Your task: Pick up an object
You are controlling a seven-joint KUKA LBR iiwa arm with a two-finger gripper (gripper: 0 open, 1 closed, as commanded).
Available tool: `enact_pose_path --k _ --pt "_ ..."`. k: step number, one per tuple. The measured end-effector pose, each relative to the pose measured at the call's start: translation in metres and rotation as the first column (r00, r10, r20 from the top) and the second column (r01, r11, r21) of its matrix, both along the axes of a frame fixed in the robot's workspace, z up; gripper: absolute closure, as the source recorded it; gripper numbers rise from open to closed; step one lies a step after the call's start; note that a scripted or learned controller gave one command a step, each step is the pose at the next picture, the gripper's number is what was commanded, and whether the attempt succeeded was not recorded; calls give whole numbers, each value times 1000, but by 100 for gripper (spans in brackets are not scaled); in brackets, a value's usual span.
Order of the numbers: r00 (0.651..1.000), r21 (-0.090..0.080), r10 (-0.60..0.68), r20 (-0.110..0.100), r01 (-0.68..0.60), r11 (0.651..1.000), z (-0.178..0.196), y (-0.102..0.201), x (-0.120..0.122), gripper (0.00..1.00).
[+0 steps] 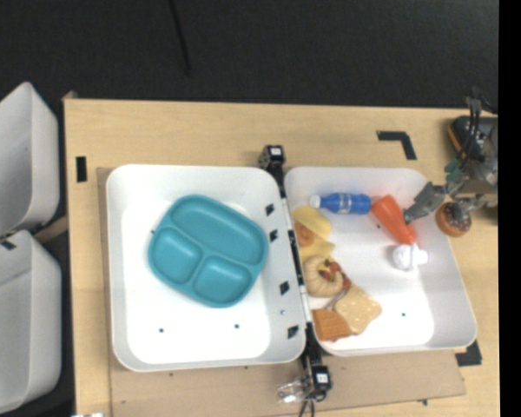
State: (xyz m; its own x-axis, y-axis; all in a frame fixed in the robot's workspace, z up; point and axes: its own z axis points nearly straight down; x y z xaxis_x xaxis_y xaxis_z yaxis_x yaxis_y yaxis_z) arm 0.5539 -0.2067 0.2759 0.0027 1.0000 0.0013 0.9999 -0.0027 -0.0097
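The right bin (434, 320) holds several toy foods. A blue bottle (346, 202) lies at its back, with an orange carrot-like piece (392, 218) slanting beside it. A small white object (405, 256) sits just below the orange piece. Along the bin's left wall lie a yellow piece (313, 226), a donut-like pastry (326, 276) and toast slices (349, 314). My gripper (424, 201) reaches in over the right bin's back right corner. It is just right of the orange piece's upper end, and nothing shows in its grasp.
The left bin (130, 320) carries a teal divided plate (208, 250). A divider ridge with black clips (288, 259) runs between the bins. The arm's wrist hardware (471, 159) hangs over the bench's right edge. White blocks (13, 233) stand at far left.
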Motion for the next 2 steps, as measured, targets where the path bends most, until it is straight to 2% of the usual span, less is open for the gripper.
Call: enact_pose_path --k 1,2 --pt "1000 -2 3 11 -3 1000 6 1 2 0" --pt "1000 -3 2 7 -2 1000 -42 -10 1 0"
